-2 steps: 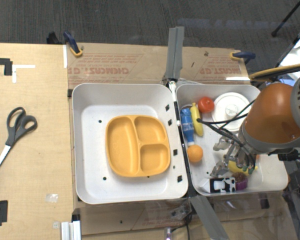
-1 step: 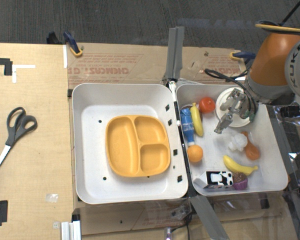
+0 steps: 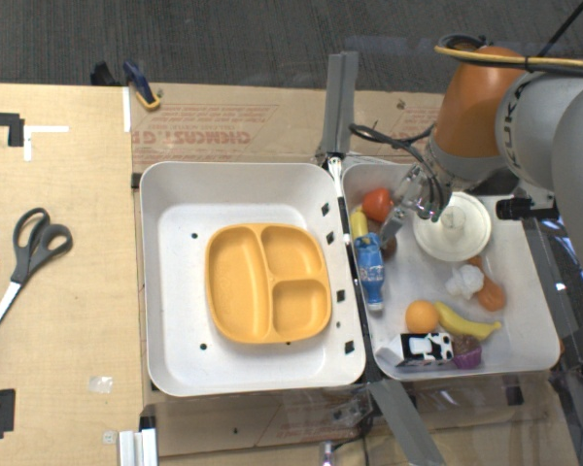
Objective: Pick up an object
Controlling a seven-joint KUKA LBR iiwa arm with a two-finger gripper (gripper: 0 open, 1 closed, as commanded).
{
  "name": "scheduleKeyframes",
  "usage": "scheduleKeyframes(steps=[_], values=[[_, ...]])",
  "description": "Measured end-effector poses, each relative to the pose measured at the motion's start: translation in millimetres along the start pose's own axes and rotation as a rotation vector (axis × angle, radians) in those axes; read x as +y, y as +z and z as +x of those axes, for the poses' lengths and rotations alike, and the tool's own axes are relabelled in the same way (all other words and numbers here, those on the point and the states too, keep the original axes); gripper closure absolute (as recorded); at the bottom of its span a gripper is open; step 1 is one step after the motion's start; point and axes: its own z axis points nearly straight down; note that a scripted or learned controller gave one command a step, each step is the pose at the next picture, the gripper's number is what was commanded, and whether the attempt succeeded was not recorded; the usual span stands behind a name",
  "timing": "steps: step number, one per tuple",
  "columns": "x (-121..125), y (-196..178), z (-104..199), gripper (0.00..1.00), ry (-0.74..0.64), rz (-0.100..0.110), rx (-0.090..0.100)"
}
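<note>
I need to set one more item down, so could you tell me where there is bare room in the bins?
Left bin: bare floor all around the yellow divided plate. Right bin: crowded along the divider and near edge; one small patch between banana and blue bottle.

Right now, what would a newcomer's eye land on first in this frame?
Most likely the yellow divided tray lying alone in the left bin, bright against the white. Next, the grey arm with its orange band reaching in from the right, its end effector low over the right bin near a red ball and a white bowl. Small items crowd that bin: a blue bottle, an orange and a banana.
</note>
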Motion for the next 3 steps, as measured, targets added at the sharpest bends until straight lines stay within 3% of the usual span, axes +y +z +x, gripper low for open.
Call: scheduleKeyframes(steps=[1, 2, 3], values=[[-10.2, 0.3, 11.5, 0.0, 0.063, 0.001, 0.002], [-8.8, -11.7, 9.8, 1.0, 0.059, 0.0, -0.005], [0.0, -120.6, 24.7, 1.0, 0.201, 0.003, 0.005]])
